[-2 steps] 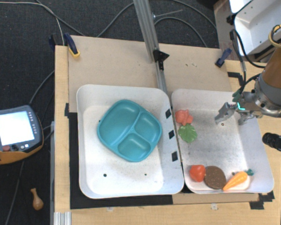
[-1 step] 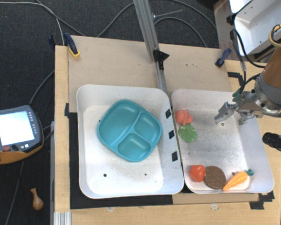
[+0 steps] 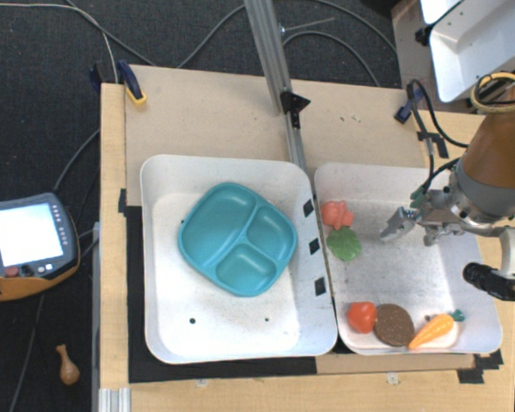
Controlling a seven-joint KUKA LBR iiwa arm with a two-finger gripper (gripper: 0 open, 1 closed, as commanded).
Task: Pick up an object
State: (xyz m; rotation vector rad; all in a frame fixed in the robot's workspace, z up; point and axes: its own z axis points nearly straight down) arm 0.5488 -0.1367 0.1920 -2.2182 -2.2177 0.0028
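My gripper [image 3: 414, 231] hangs over the upper middle of the right bin [image 3: 426, 279], open, with nothing between its fingers. To its left lie a pink-orange toy [image 3: 336, 214] and, just below that, a green leafy toy [image 3: 344, 245], both against the bin's left wall. Along the near edge sit a red tomato [image 3: 363, 316], a brown round patty [image 3: 394, 324] and an orange carrot [image 3: 434, 331]. The gripper is apart from all of them.
The left bin [image 3: 161, 325] holds a teal divided plate [image 3: 236, 250]. A metal pole [image 3: 278, 64] slants down to the gap between the bins. A tablet [image 3: 23, 240] lies off the bench at far left.
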